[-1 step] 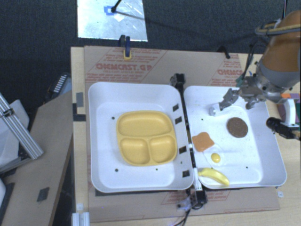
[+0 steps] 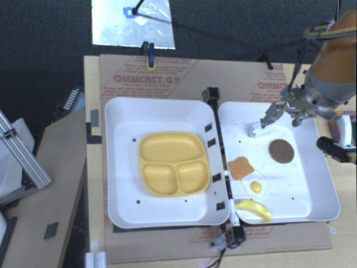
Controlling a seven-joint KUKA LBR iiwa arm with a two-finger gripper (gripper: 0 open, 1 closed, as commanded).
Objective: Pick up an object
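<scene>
1. Two white bins: left bin [image 2: 120, 149] holds one yellow tray [image 2: 170, 163].
2. Right bin [image 2: 318, 188] holds four items: patty [image 2: 281, 151], orange slice [image 2: 241, 167], egg [image 2: 255, 187], banana [image 2: 254, 209].
3. One gripper [image 2: 266, 121] hangs over the right bin's far side, nothing gripped; finger spread unclear.

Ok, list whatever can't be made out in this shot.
- Hand, camera view: too small and blurred to tell whether it is open or shut.
- Arm: cut off by the right edge.
- Small grey thing below the hand in the right bin: too small to identify.
</scene>
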